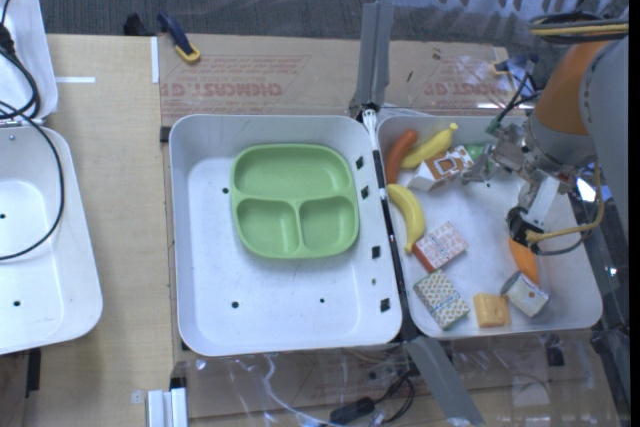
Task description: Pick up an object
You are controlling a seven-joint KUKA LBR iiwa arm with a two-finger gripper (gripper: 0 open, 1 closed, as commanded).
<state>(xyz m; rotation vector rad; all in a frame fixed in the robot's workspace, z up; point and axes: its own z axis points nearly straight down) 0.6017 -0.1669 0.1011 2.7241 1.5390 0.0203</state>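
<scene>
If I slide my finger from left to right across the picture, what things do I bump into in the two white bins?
Green tray → hot dog → banana → pink patterned box → yellow sponge → small grey box.

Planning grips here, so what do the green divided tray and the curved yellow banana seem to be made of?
Green divided tray: likely moulded plastic, matte, with uniform colour and rounded compartment walls. Curved yellow banana: probably a plastic toy, given its smooth, even yellow skin, though real fruit can't be excluded.
</scene>
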